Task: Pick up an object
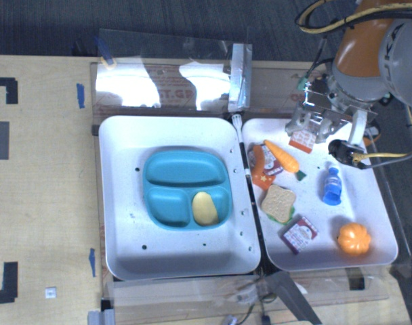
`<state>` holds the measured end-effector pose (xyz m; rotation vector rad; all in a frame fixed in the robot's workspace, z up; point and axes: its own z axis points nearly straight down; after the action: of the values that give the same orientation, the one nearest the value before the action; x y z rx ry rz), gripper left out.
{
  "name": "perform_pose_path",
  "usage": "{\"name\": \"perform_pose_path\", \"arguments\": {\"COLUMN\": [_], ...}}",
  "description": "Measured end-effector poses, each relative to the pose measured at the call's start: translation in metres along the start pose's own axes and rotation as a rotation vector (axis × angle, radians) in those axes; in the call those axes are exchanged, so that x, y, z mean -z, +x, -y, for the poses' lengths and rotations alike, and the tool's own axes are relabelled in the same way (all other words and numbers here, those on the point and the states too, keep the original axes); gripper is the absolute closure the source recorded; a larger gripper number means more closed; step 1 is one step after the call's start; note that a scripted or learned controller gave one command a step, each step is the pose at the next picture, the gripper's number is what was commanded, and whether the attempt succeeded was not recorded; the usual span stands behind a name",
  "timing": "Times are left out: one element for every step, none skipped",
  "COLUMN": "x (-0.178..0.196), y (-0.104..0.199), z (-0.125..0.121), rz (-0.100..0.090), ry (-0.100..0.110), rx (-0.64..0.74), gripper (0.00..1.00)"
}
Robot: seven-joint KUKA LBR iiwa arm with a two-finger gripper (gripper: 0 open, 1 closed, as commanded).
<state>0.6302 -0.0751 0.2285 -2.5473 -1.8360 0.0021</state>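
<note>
My gripper (309, 126) hangs over the back edge of the right bin (385, 246), just behind the carrot (282, 157). A small red and white piece (301, 141) shows at its lower tip; I cannot tell whether it is held. Below the carrot lie an orange packet (260, 170), a slice of bread (278, 203) and a dark red packet (299, 235). A blue bottle (332, 185) and an orange round fruit (354, 239) sit on the bin's right side.
The left bin (118, 249) holds a blue divided plate (179, 175) with a yellow oval fruit (204, 208) in its lower right compartment. A shiny clear panel (165, 80) stands behind the bins. Yellow and black cables (368, 156) trail beside the wrist.
</note>
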Motion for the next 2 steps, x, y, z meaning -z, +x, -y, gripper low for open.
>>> {"name": "perform_pose_path", "arguments": {"x": [0.064, -0.007], "y": [0.013, 0.029], "z": [-0.016, 0.019], "rz": [-0.001, 0.001], "ry": [-0.004, 0.005], "rx": [-0.204, -0.067], "gripper": [1.0, 1.0]}}
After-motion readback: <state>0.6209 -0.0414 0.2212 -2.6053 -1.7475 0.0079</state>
